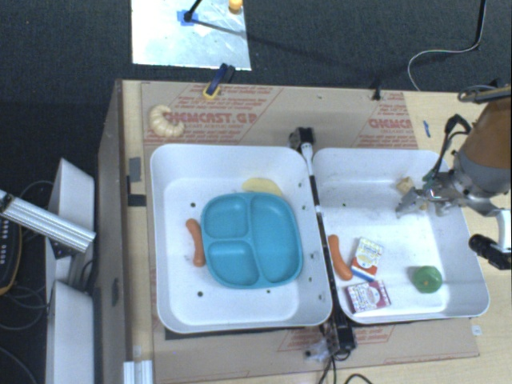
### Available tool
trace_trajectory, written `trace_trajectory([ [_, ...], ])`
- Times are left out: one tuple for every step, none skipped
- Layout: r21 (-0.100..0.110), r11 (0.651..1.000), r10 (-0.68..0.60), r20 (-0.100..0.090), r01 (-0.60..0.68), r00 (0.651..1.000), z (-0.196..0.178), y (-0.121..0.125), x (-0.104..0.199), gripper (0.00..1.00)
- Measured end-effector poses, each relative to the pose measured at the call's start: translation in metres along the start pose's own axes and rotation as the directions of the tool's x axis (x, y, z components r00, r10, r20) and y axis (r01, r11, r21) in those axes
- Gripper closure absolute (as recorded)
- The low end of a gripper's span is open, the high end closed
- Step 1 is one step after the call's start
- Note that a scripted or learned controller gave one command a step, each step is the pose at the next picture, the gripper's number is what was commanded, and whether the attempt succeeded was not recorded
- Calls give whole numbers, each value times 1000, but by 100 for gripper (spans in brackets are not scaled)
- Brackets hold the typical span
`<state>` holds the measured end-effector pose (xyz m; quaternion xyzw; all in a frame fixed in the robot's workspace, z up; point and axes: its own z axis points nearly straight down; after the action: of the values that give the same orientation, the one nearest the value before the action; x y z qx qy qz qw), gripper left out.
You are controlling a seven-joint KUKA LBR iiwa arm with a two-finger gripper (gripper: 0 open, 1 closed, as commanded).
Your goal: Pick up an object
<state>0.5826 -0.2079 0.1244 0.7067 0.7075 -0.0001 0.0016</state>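
My gripper (414, 202) hangs over the upper right part of the right bin (460, 238), with the arm coming in from the right edge. A small tan block (406, 185) lies just above and left of it. Lower in this bin are a green round object (427, 278), an orange sausage (339, 258) by the left wall, a small white and yellow carton (368, 254) and a red and white packet (368, 296). I see nothing held in the gripper.
The left bin (172, 214) holds a blue divided plate (252, 239), an orange sausage (196, 242) to its left and a pale yellow piece (262, 186) behind it. A cream ridged object (166, 120) lies on the cardboard behind the bins.
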Motion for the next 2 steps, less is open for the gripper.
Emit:
trace_trajectory([
  [-2, 1000, -3, -1, 3, 1000, -4, 55, 2, 0],
  [-1, 1000, -4, -1, 4, 1000, 17, 87, 2, 0],
])
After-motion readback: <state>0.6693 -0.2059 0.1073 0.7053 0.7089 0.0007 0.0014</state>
